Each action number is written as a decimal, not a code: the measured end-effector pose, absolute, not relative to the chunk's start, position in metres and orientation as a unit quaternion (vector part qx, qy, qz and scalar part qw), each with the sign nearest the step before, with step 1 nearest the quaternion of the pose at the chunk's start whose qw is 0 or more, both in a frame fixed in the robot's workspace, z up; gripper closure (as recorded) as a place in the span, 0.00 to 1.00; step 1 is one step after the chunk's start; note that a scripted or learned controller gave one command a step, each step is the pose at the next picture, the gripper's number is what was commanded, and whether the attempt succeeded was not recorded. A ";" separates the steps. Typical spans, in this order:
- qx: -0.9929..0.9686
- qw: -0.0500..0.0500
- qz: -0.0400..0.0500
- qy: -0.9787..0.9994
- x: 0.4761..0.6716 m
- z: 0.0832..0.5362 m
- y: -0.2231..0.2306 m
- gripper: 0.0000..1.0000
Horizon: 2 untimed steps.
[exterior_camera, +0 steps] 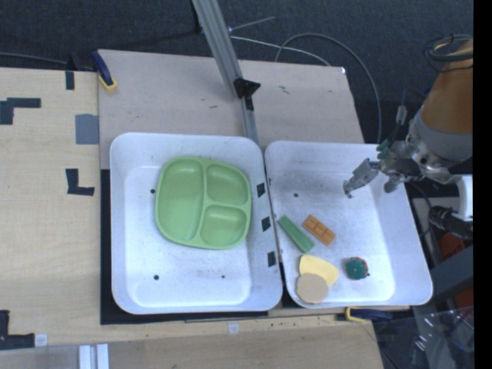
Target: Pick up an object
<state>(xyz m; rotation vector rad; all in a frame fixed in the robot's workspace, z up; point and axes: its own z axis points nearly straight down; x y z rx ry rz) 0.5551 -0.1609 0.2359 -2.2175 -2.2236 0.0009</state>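
At the far left lies a pale wooden bench top [46, 206] marked with short strips of dark tape, and behind it a tan board [177, 98] carries a small blue and yellow clamp [104, 71] at its back left corner. A slim grey metal pole [219, 37] slants down across that board to a black bracket [246, 88] and ends at the seam between the two bins. The left shallow white plastic bin [131, 283] holds a light green plastic plate with three compartments [204, 202], which lies flat in the upper middle of the bin floor. Just beside it, touching along the shared edge, sits the right shallow white plastic bin [400, 229]. In its lower half are five small things: a green stick-shaped piece [295, 234] lying at a slant near the left wall, an orange waffle-patterned bar [318, 230] just to its right, a pale yellow wedge [320, 268] below them with a round tan disc [312, 287] touching its lower edge, and a small dark green rounded object with a red spot [356, 267] to the right of the wedge, apart from it. Above these, over the upper right part of the same bin, hangs the two-finger gripper [361, 179], with nothing between its grey fingers; whether they stand apart or together cannot be told from here. It is well apart from all five objects. Behind it the grey arm with its orange band [453, 102] reaches in from the right edge.
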 end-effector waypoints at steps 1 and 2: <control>-0.706 0.001 0.000 -0.708 0.555 0.236 -0.161 0.00; -0.707 0.002 0.002 -0.707 0.547 0.180 -0.168 0.00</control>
